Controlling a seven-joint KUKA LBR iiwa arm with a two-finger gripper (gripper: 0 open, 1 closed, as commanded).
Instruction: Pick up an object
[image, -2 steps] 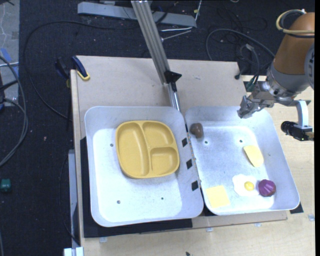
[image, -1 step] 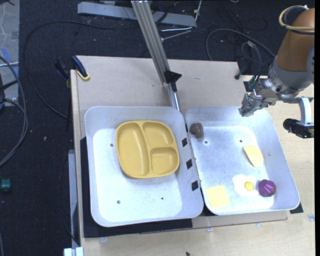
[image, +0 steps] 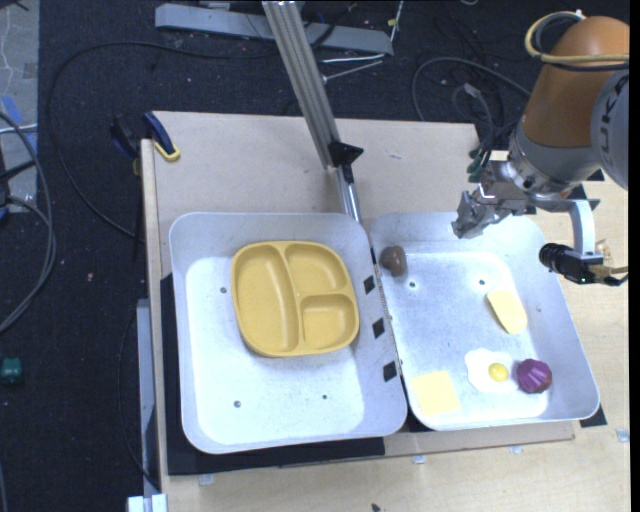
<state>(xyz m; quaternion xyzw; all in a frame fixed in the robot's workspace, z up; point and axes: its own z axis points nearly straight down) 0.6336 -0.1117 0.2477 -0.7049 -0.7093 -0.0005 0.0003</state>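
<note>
Fingers of the gripper (image: 468, 222) hang over the far rim of the right bin (image: 452, 222); too small and dark here, so I cannot tell how they stand, and nothing shows held or touched. Part of a dark letter mark shows on the arm's grey casing at the right edge, cut off and unreadable.

Right bin, 5 things: a small brown rounded piece (image: 393, 260) near its far-left corner, a pale yellow oblong piece (image: 507, 310) toward its right side, a flat pale yellow square (image: 436, 392) at the near-left, a toy fried egg (image: 490, 371) at the near side, and a purple rounded piece (image: 532, 376) just beside the egg.

Left bin (image: 205, 330) holds a yellow 3-compartment plate (image: 295, 298). Both bins sit on the desk (image: 250, 165).
</note>
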